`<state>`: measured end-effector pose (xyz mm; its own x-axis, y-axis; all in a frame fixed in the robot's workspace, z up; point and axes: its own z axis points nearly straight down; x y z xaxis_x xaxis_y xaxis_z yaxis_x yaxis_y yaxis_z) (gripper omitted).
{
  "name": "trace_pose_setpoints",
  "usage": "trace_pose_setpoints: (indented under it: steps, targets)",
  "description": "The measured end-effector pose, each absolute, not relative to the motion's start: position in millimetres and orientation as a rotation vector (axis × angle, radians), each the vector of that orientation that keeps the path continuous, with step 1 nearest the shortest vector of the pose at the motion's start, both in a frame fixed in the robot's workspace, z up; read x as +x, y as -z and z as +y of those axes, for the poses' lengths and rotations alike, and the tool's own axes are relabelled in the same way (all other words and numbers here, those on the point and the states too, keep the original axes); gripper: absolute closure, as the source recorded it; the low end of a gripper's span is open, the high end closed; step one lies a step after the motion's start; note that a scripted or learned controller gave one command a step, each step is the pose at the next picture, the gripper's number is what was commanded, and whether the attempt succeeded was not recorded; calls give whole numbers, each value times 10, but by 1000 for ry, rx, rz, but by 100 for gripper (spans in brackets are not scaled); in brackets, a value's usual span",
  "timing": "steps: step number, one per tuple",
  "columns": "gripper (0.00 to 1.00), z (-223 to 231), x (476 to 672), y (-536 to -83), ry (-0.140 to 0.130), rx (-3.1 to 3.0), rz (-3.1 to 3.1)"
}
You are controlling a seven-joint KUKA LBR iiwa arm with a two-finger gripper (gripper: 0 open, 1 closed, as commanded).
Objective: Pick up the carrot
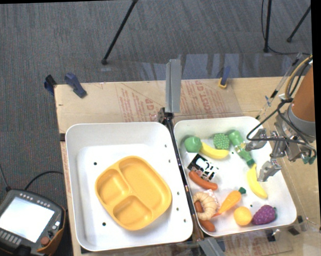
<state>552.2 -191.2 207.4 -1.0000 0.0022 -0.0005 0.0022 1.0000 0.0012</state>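
Red printing on the cardboard sheet (202, 99) under the bins — upside down, not legible.

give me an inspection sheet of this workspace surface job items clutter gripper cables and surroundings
Surface: bench bearing two white bins; left bin holds a yellow tray.
Job's things: carrot lying in the right bin, untouched.
Clutter: two bananas, grapes, lemon, sausage, shrimp, green toys.
Gripper: gripper over the right bin's right side, nothing visibly held.
Cables: black loops by the wrist.
Surroundings: pendant on carpet, stand legs.
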Motion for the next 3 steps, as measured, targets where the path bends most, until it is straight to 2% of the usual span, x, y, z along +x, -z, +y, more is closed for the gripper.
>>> trace_pose_setpoints:
  steps: [1,2,3]
  targets:
    - [0,-1529,4973,-1032,-1,-65,3138]
    - [0,-1082,4820,-859,-6,-100,3143]
    - [100,-1097,4835,-960,2,-100,3139]
